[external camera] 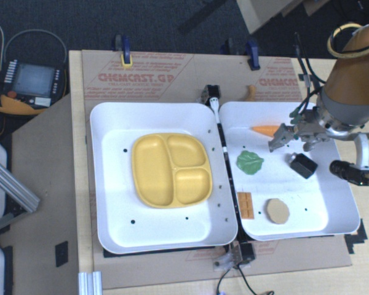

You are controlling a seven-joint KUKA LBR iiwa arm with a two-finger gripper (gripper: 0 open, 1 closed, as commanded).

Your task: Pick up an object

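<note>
End effector [293, 135] above right bin [338, 223]

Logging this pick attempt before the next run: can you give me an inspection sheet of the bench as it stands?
Surface: two shallow white bins, left bin and right bin, on a brown board.
Job's things: right bin holds an orange carrot-shaped piece, green leafy piece, black block, tan round disc, brown rectangular piece.
Clutter: yellow three-compartment plate in left bin.
Grippers: hand over right bin, holding nothing.
Cables: black cables by the arm.
Surroundings: handheld control pendant, left.
</note>
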